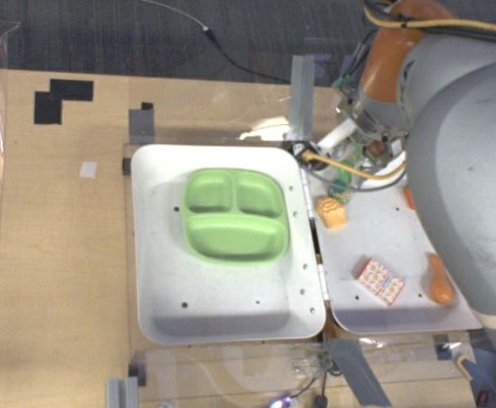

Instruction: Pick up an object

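Note:
In the right bin [384, 313] lie a small yellow-orange block [332, 212] near its left wall, a pink-and-white patterned packet [379, 280] toward the front, and an orange carrot-like piece [439, 280] at the right, partly behind the arm. My gripper [343, 170] hangs low over the far left corner of the right bin, just above and behind the yellow-orange block. Cables and the wrist hide its tips. Nothing shows between them.
The left bin [154, 253] holds a green divided plate [234, 214] in its middle. The grey arm body [469, 177] covers the right side of the right bin. A grey post [302, 96] stands behind the bins' shared wall. A cable runs across the floor beyond the bench.

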You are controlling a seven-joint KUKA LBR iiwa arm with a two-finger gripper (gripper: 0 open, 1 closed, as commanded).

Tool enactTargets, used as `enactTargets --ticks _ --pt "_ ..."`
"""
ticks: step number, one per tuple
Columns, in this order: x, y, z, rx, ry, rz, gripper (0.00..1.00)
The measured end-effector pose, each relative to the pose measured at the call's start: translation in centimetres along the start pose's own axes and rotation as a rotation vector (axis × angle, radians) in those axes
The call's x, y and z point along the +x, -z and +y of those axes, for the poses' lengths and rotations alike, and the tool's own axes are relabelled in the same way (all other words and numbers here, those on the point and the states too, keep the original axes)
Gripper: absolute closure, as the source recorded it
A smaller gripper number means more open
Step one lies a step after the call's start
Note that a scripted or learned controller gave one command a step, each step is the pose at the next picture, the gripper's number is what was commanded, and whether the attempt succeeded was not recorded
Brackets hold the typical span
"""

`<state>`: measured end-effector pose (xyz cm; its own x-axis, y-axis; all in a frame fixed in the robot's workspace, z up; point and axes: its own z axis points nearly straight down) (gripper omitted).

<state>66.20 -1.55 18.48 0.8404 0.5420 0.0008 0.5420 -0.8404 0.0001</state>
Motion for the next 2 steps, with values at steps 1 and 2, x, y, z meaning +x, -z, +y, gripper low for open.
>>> enactTargets --ticks 1,2 --pt "-3.2 0.1 4.1 0.001 -0.363 0.003 1.0" --pt "-0.5 2.5 1.0 0.002 -0.367 0.003 1.0"
